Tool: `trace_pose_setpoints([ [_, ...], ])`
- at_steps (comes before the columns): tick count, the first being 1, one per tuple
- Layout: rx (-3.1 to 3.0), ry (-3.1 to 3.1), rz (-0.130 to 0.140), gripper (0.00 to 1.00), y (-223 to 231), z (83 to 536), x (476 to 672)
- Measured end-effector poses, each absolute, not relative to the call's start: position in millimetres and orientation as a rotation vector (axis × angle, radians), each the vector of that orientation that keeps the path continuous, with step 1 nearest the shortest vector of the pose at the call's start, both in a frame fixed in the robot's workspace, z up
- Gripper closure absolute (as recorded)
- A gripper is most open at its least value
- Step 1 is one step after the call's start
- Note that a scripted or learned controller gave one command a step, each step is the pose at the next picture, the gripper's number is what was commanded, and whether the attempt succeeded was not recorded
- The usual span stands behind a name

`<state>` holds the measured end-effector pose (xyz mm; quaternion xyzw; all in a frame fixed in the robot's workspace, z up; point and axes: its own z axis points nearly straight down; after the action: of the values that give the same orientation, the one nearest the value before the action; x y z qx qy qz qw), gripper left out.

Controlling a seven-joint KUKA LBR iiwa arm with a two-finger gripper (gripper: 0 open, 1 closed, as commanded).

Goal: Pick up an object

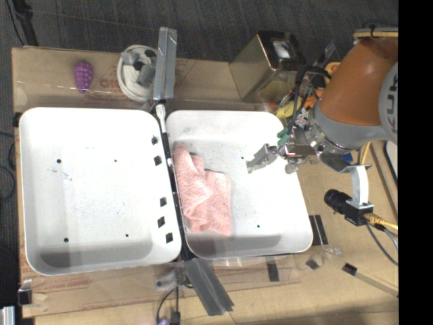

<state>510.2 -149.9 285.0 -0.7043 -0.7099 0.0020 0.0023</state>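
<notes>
A crumpled pink cloth [201,193] lies in the right bin [270,232], against its left wall. My gripper [260,160] hangs over the right part of that bin, well to the right of the cloth and apart from it. Its grey fingers point left and nothing shows between them. The arm with its orange band [358,80] reaches in from the right.
The left bin [88,181] stands beside the right one, with a grey divider [166,181] between them. Behind the bins are a purple object [83,75], a white coil [137,70] and a tan box [267,63]. Cables hang near the wrist.
</notes>
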Motion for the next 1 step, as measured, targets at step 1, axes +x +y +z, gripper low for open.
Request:
trace_pose_setpoints([
  [1, -2.206, -2.228, 0.009, 0.00, -118.0, 158.0, 558.5],
])
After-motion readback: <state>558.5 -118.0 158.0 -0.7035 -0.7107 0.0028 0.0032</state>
